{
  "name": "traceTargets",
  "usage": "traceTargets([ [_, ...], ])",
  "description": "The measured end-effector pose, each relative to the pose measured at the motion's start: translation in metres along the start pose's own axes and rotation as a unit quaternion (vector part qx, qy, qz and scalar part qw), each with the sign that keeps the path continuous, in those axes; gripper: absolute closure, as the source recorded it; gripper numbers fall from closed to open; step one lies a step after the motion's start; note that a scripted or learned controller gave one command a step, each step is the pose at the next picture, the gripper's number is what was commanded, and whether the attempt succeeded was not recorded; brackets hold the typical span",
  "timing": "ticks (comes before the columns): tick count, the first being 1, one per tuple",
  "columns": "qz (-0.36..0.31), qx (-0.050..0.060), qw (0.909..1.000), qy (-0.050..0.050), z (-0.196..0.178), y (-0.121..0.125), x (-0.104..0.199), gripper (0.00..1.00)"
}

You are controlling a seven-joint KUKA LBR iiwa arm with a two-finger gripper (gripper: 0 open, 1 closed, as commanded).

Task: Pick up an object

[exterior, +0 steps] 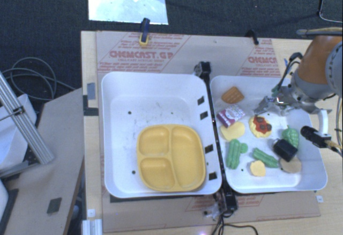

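Claw [273, 101] hovering over the right bin [320, 175], above the toy pizza [261, 126]; cannot tell whether wide or narrow, nothing visibly held. Likely targets crowded together: pizza, small packet [231, 116], yellow slice [232, 131], green vegetables [235, 153], black block [284, 149]. Risk of nudging neighbours or closing on two things at once, given the tight packing. Left bin [115, 89] carrying a yellow divided tray [171, 156]. Wooden table [177, 49] beneath, dark carpet [43, 14] around, loose cables [32, 75] at left.
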State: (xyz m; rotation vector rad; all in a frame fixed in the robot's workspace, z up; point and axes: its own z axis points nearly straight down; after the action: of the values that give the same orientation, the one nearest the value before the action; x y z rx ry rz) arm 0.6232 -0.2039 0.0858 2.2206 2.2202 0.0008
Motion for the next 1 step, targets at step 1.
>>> traceTargets([
  [1, -0.003, -0.003, 1.0000, 0.000, -0.0003, 0.0487, 0.0146, 0.00],
])
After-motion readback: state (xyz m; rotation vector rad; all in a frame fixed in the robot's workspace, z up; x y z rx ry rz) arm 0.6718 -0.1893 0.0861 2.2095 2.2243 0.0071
